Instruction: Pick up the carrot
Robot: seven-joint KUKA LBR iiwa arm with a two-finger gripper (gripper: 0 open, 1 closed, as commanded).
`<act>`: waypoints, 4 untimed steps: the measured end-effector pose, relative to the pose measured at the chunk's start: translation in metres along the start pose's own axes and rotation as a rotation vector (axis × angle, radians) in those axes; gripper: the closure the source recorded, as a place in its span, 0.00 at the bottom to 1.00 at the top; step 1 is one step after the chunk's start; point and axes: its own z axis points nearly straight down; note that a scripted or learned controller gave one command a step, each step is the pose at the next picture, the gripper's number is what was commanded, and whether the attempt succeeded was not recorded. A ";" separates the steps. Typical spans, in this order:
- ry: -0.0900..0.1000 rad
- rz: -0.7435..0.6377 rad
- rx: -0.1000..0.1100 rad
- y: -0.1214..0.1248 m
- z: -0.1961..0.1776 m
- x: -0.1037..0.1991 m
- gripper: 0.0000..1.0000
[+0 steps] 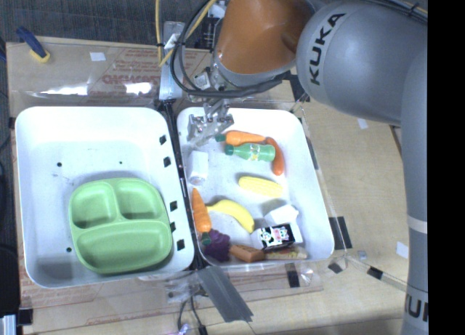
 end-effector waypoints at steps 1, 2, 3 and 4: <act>0.003 0.001 -0.010 0.056 0.005 0.038 1.00; -0.001 -0.395 -0.014 0.106 0.005 0.062 1.00; 0.002 -0.014 -0.007 0.078 -0.032 0.065 1.00; 0.003 -0.542 -0.004 0.095 -0.150 0.074 1.00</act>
